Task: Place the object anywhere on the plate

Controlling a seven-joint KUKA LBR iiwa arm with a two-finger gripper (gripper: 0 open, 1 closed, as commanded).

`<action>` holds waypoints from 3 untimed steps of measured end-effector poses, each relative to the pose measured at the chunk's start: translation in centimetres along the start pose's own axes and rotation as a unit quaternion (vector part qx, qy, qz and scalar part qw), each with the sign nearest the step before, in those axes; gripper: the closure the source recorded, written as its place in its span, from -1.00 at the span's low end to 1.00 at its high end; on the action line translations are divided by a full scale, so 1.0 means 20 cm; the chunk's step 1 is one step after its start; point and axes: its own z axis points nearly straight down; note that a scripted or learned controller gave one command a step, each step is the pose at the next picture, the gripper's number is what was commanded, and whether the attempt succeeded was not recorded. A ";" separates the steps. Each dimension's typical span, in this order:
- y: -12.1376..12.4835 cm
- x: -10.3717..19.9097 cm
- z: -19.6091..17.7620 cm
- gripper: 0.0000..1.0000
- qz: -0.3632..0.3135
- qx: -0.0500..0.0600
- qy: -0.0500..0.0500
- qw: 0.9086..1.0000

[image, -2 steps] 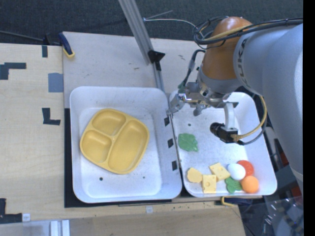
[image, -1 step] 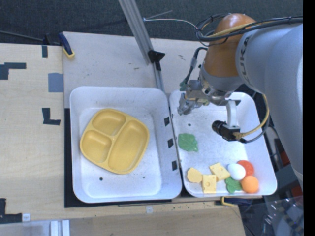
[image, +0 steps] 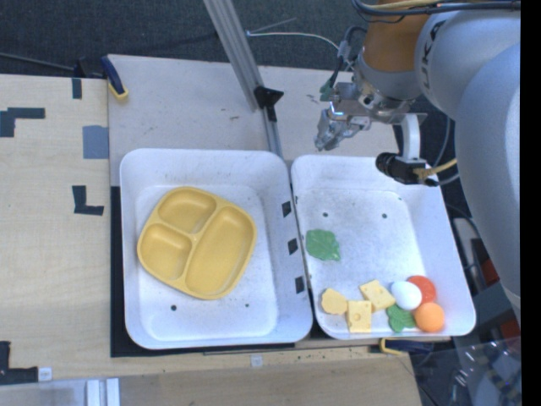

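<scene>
- The yellow plate (image: 197,241) lies flat in the left bin (image: 135,176). It is a rounded shape with three dips in it. Its long side runs on a slant, from the top left down to the bottom right.
- The plate has no food on it.
- The right bin (image: 439,218) holds all the little toy foods.
- A green leafy piece (image: 323,245) lies by itself near the left wall of the right bin.
- The other foods sit close together at the bottom of the right bin: three yellow cheese pieces (image: 358,303), a white egg (image: 406,294), a red ball (image: 422,287), an orange ball (image: 430,317) and a small green piece (image: 400,318).
- The white egg touches the red ball behind it.
- The gripper (image: 331,136) hangs above the top left corner of the right bin, far from the foods.
- I cannot tell if the gripper is apart or together. Nothing can be seen in it.
- Both bins sit side by side on the tabletop (image: 51,227).
</scene>
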 end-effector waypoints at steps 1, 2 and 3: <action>-0.01 0.00 0.02 -1.00 0.001 0.004 -0.001 1.000; -0.12 0.28 0.33 -1.00 -0.001 0.008 0.000 1.000; -0.17 0.25 0.31 -1.00 0.001 0.005 0.000 1.000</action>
